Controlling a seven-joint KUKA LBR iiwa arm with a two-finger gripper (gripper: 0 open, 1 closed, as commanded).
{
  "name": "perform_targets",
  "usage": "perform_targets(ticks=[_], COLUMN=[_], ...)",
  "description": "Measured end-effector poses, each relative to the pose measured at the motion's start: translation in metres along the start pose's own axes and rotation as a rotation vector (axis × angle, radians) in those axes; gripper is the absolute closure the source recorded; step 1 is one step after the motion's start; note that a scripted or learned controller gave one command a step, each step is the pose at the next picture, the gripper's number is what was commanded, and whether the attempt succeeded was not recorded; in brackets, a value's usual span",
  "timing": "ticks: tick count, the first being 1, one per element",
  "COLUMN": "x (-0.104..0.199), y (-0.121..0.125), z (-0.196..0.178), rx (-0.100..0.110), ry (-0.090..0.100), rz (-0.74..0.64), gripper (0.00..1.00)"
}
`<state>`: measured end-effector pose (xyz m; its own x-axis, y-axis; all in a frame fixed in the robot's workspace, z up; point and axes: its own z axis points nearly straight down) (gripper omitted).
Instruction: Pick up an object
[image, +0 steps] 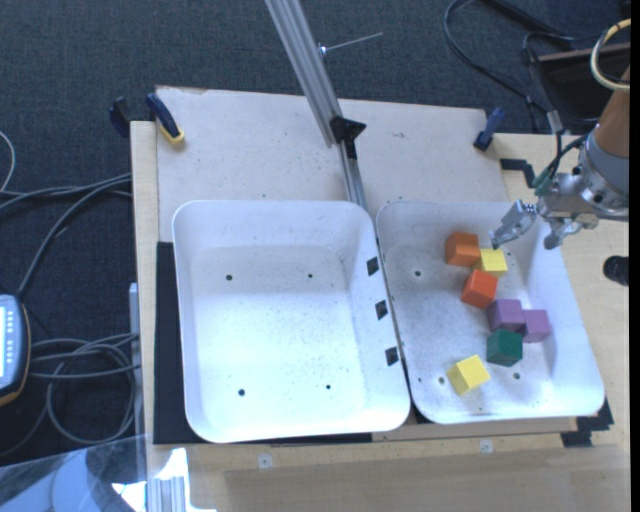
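The right bin (570, 330) holds several small blocks. An orange block (461, 249) lies at the back, with a small yellow block (493, 262) beside it and a second orange block (480, 288) just in front. Two purple blocks (517, 317) touch each other further forward, a green block (505, 347) sits under them, and a larger yellow block (468, 374) lies nearest the front. My gripper (532, 229) hangs over the bin's back right part, just right of the small yellow block. Its fingers are spread and nothing is between them.
The left bin (270, 320) sits beside the right one, with black clips along the shared rim. A metal pole (315, 75) slants over the bench's back. Blue clamps (166, 118) sit at the board's back corners. Cables lie on the floor at the left.
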<state>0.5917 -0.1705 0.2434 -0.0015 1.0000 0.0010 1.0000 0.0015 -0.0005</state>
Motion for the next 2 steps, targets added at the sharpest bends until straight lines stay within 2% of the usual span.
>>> perform_targets(ticks=[1,2], x=[0.000,0.000], y=[0.000,-0.011], z=[0.000,0.054], rx=[0.000,0.006], ry=[0.000,0.000], rz=[0.000,0.001], gripper=[0.00,0.00])
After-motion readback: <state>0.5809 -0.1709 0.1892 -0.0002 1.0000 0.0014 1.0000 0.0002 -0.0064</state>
